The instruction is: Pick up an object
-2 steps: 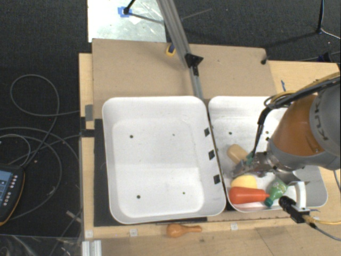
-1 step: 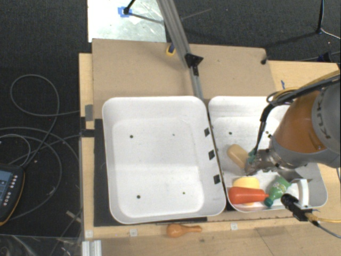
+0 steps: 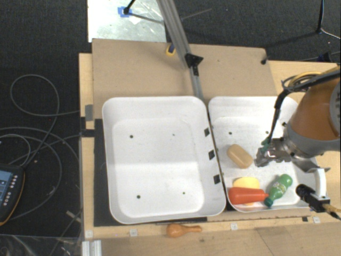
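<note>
Where the arm (image 3: 314,121) reaches in from the right, its claw (image 3: 265,156) hangs low over the right bin (image 3: 240,116), just right of a tan bread-like piece (image 3: 240,156). Whether the claw is released or clenched cannot be told; nothing is seen between its parts.

Objects, all in the right bin's near half:
- Tan piece: oblong, long axis running upper-left to lower-right, lying flat near the bin's middle. Close to the claw; touching or not, cannot tell.
- Yellow rounded item (image 3: 247,183): near the front wall, partly covered by the carrot.
- Orange carrot-like piece (image 3: 247,196): long axis roughly left-right along the front wall, slimmer end toward the right.
- Green bottle (image 3: 278,189): tilted, long axis from lower-left to upper-right, lower end meeting the carrot's tip.

No readable writing or labels on any of them.

Surroundings: left bin (image 3: 160,159) beside the right one, walls touching, black clips along the join. On the tabletop (image 3: 138,68) in front of the left bin, outside both bins, lies an orange-brown pear-shaped item (image 3: 181,229), narrow end pointing right. A grey slanted pole (image 3: 178,33) crosses the tabletop's far side. Cables (image 3: 32,143) and a handheld screen unit (image 3: 9,191) on the dark floor to the left.
</note>
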